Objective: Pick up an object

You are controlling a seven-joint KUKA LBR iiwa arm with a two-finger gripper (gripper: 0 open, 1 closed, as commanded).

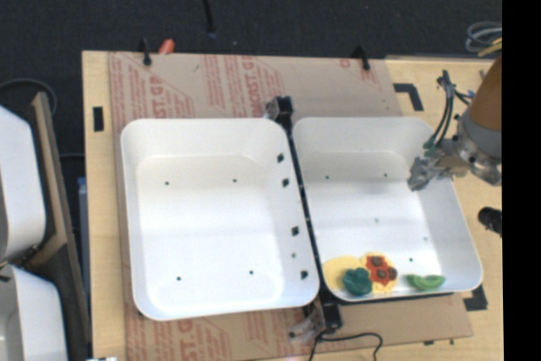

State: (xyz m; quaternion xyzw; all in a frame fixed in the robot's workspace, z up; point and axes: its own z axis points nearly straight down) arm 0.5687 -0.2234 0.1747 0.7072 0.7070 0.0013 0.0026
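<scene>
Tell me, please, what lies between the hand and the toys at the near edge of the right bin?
Only bare white bin floor lies between the hand and the toys, as the camera view shows.

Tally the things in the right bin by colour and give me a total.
Yellow: 1, the flat piece
Dark green: 1, the lump
Orange and red: 1, the toy
Light green: 1, the piece
Total: 4, all along the near wall of the right bin
</scene>
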